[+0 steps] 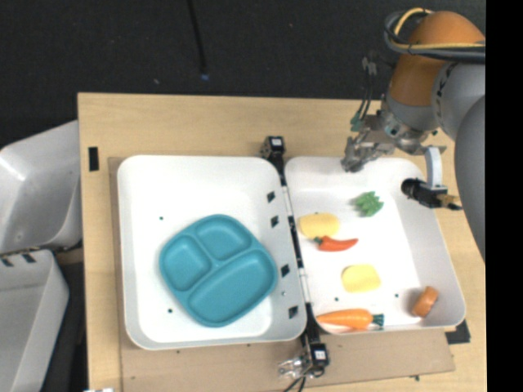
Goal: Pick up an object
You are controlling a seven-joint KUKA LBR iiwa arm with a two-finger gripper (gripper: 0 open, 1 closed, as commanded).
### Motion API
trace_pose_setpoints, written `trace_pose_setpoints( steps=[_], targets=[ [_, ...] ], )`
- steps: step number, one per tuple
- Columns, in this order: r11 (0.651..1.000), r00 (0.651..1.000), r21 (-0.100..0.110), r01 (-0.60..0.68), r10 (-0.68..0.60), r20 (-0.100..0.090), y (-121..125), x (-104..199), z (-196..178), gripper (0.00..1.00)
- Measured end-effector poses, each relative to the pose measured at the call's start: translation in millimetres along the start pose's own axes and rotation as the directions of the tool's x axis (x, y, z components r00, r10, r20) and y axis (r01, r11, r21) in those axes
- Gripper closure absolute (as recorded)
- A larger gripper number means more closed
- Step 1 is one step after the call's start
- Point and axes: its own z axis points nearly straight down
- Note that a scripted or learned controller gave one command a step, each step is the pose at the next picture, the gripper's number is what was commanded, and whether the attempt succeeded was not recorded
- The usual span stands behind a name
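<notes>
Hovering at the right bin's (441, 243) far rim, hand (356, 160) — grip seemingly unreadable — above bare floor.

- Two white bins: left bin (131, 219), right bin (441, 260)
- One blue divided plate (216, 269)
- Two yellow pieces: far one (318, 224), near one (359, 278)
- One red chilli (337, 243)
- One carrot (347, 319)
- One green piece (368, 203)
- One small orange piece (424, 301)
</notes>
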Motion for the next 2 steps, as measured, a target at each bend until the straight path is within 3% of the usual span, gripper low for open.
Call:
trace_pose_setpoints(
  steps=[2],
  targets=[
    [1.0, 1.0, 0.0, 0.0, 0.0, 0.001, -5.8, -8.0, -110.9, 1.0]
  ],
)
